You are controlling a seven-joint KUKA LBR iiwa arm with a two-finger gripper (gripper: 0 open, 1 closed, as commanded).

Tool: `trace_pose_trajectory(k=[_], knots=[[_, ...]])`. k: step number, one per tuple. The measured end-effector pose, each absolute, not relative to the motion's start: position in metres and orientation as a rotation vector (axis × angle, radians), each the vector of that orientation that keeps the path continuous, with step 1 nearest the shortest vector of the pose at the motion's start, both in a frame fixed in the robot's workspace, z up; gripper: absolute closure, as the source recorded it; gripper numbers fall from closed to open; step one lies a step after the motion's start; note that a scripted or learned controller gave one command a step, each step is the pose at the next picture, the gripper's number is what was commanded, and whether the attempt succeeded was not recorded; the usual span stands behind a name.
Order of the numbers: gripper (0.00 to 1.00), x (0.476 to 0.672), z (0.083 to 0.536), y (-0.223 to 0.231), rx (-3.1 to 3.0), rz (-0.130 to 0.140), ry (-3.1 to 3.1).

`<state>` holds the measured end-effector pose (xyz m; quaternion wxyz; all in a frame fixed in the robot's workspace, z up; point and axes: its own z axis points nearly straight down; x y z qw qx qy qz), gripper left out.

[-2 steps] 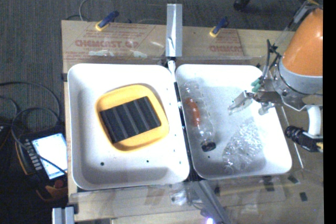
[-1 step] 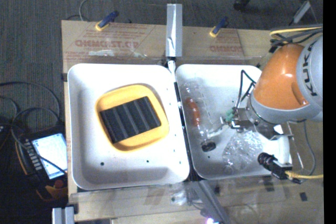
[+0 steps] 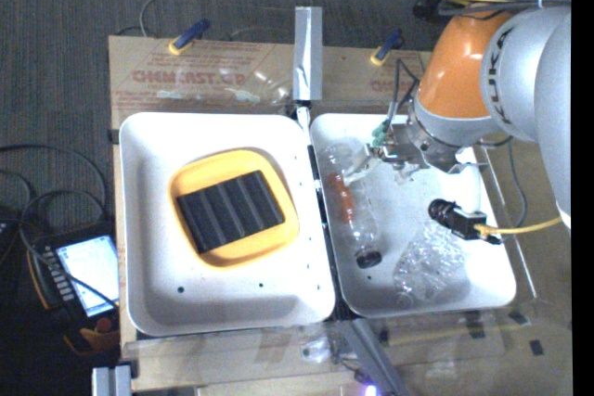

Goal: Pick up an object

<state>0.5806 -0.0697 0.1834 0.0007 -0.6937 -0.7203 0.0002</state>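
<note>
My tool [image 3: 382, 146] hangs over the upper part of the right bin [image 3: 497, 287]; I cannot tell how it is set.

Two shallow white bins with rounded corners sit side by side on my worktop [image 3: 130, 70], a brown board with red lettering under clear film. The left bin [image 3: 139, 292] carries one thing: a glossy yellow tray [image 3: 278, 241], rounded, with a black ribbed insert [image 3: 230, 210] of four ridges, lying tilted at the middle of the frame's left half. In the right bin, a clear plastic bottle [image 3: 351, 199] with an orange label lies lengthwise along the left wall, its black cap [image 3: 368, 259] toward the lower frame. A crumpled clear plastic piece [image 3: 429, 262] lies lower right of it. Two blue clamps [image 3: 188, 35] grip the board's upper edge.
</note>
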Motion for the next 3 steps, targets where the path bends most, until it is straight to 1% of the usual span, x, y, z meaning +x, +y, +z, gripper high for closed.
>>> trace_pose_trajectory(k=[1,2,3], knots=[[0.0,0.578,0.101,-0.094,-2.111,0.002,-2.326],[1.0,0.578,0.111,-0.094,-2.11,-0.001,-2.324],[1.0,0.614,0.183,-0.043,-2.111,0.003,-2.325]])
